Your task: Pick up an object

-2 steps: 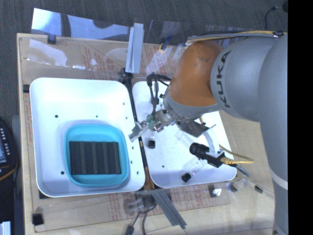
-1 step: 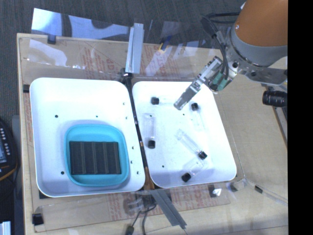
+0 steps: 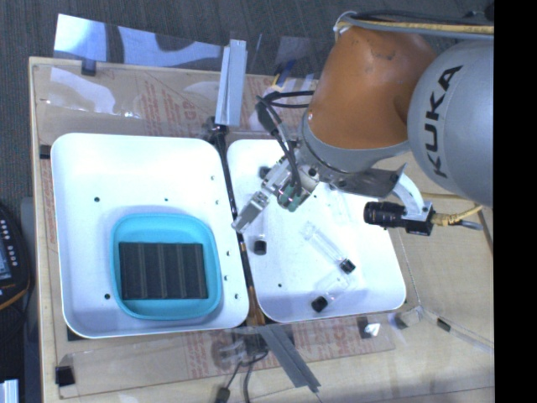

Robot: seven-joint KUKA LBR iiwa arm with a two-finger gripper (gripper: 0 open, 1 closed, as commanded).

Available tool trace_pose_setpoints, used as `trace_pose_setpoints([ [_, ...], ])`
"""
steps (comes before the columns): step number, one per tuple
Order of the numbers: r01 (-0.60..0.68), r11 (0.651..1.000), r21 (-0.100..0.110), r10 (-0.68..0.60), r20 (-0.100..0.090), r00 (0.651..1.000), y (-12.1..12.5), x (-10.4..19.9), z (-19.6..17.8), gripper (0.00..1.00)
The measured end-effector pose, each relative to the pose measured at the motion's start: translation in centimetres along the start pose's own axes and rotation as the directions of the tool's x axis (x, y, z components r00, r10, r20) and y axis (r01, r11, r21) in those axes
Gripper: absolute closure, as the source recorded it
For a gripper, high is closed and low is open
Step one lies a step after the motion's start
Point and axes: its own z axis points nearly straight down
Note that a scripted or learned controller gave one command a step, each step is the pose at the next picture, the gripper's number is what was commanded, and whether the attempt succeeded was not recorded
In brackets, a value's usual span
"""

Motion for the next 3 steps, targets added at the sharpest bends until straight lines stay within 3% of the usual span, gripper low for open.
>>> trace_pose_setpoints([
  [1,0.695,0.719,-0.001,-0.695,0.0,0.719,-7.1,-4.3,12.1,0.0],
  [2,0.698,0.716,-0.001,-0.698,0.002,0.716,-6.9,-4.4,11.0,1.0],
  [3,0.698,0.716,-0.001,-0.698,0.002,0.716,-6.9,-4.4,11.0,0.0],
])
